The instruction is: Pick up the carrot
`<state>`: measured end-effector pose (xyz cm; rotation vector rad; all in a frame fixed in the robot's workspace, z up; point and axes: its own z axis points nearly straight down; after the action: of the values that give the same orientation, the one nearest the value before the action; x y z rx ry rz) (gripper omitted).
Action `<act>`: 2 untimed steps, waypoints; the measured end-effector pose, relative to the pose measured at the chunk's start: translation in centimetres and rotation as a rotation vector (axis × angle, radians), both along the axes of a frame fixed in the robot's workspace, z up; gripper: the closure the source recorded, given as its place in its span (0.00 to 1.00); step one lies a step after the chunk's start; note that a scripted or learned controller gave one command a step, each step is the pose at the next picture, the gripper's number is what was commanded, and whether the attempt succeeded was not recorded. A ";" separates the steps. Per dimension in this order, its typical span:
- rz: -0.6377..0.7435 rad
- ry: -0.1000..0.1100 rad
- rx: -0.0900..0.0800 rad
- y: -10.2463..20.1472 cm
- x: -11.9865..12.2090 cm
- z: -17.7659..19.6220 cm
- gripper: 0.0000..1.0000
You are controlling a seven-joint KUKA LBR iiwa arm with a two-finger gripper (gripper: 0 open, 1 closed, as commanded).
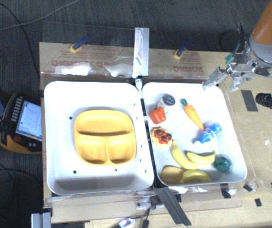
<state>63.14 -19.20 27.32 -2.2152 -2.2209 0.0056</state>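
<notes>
On the desk (pixel 259 141) the 2 white bins sit side by side, the left bin (pixel 60 141) holding a yellow tray (pixel 105 136), the right bin (pixel 231 127) holding the carrot (pixel 193 115) near its far edge, while the pincer (pixel 224 77) hovers released and empty above that bin's far right corner.

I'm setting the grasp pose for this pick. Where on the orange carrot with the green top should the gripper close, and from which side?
Grip the orange carrot with the green top across its thicker upper half, coming straight down from above. It lies flat on the right white bin's floor, slanting from upper left to lower right, so the fingers should close across that axis. The blue toy near its tip crowds that end.
</notes>
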 end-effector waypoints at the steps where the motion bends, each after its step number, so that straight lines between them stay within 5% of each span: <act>1: -0.248 0.003 -0.002 3.0 2.4 -12.3 0.00; 2: -0.187 0.000 -0.002 0.7 0.6 -18.3 0.00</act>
<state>63.79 -18.54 8.97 -2.4138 -2.0050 0.0067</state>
